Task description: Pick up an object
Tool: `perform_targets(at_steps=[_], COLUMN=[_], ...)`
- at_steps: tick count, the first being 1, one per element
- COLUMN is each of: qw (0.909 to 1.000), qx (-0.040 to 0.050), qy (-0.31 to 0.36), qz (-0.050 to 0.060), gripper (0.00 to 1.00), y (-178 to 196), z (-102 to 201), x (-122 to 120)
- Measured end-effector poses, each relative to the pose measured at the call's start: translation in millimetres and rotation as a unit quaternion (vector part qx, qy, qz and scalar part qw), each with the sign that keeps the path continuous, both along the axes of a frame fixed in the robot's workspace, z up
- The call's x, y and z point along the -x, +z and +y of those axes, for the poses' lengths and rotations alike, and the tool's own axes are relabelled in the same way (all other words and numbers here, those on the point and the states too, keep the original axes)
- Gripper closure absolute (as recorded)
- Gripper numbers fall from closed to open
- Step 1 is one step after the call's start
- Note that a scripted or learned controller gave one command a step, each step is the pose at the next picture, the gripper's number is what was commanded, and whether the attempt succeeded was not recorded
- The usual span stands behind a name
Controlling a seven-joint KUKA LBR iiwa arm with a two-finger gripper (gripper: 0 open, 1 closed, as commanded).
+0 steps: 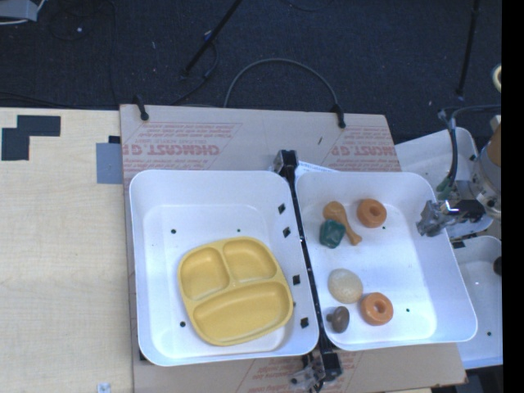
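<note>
The gripper (431, 218) sits at the right bin's (426, 301) right rim, over no object; its fingers are too small and blurred to tell how far apart they stand. In that bin lie two doughnuts (372, 213) (377, 309), a teal block (332, 234), a pale egg (345, 285) and a grey stone (338, 318). A yellow tray (236, 290) fills the left bin (155, 219).

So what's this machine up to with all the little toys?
A robot arm reaches in from the right, its tool hanging over the right-hand edge of the right bin. It is meant to pick something up, but nothing is in its grasp. In that bin lie two orange rings, a teal piece touching a tan wooden piece, a pale egg-shaped object and a small dark lump. The left bin holds a yellow divided tray.
</note>
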State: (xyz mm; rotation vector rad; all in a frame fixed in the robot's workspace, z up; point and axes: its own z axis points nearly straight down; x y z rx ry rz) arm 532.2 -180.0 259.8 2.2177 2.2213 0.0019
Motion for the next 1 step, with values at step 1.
perform_targets(at_steps=[1], qw=[1.0], qx=[-0.0019], qy=[0.001], qz=[0.004], gripper=[1.0], y=[-16.0], z=[50.1], x=[4.5])
